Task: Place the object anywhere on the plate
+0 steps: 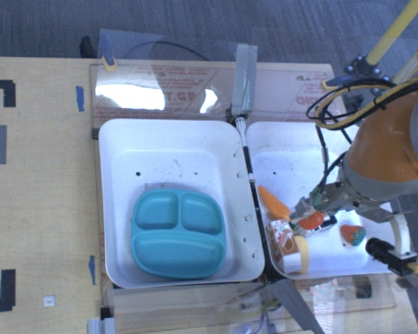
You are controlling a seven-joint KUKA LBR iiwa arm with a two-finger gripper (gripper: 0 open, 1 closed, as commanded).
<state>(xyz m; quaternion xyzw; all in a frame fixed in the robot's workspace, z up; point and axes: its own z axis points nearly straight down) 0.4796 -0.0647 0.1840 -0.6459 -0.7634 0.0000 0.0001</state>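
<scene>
Picking looks underway: gripper [312,213], state unclear, sits just above a toy [311,222], needing transfer leftward to plate [178,234].

Bright even overhead light; glare on clear panel [153,92]; soft focus

Robot lab: taped bench [35,186], cabling [348,99]
</scene>
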